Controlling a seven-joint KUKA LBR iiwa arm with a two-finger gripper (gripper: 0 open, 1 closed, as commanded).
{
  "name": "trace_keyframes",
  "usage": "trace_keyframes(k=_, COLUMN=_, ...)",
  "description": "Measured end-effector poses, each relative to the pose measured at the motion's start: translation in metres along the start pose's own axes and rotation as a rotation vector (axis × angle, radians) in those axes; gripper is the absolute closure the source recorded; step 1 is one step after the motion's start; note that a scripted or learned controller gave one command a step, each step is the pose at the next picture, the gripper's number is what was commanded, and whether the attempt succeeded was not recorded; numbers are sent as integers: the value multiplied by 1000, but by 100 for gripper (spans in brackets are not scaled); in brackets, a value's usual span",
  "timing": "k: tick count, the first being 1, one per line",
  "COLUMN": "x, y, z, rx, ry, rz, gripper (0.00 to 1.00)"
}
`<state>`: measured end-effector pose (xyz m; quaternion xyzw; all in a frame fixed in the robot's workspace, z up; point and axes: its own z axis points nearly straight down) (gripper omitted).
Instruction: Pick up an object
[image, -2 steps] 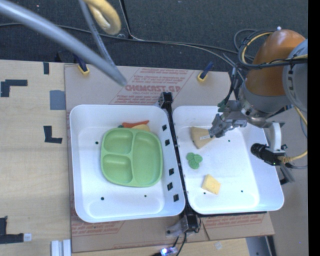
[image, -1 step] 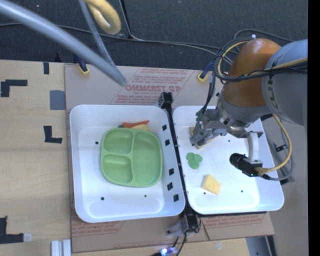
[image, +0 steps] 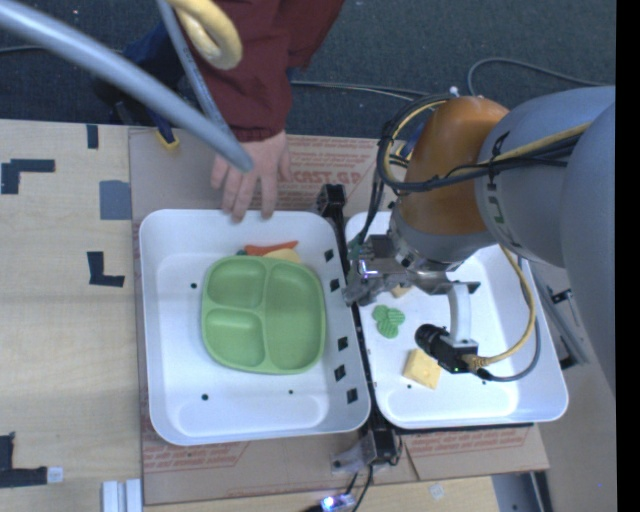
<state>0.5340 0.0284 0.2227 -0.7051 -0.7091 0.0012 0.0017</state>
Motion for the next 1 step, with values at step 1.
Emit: trace_keyframes(k=1, x=53, y=-9, z=-10, rx=-3, ry=0, rz=-1, gripper=100)
